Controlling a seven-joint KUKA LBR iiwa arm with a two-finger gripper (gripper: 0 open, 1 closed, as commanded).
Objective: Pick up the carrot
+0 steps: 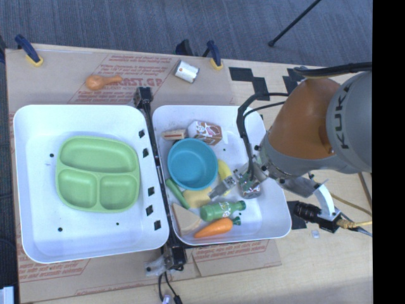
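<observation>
Because the carrot (213, 228) lay against the right bin's (276, 222) front wall, I found the hand (242, 183) hovering nearby; finger state indeterminable.

Two bins sit side by side on the bench. The left bin (25, 170) holds a divided plate (98, 173). The right bin (275, 217) holds a bowl (192, 163) near its centre. The carrot (214, 228) lies at the near wall, just in front of a small bottle (223, 209). The gripper (243, 182) is to the right of the bowl, behind the bottle. A spoon (101, 81) lies on the bench behind the left bin.
</observation>
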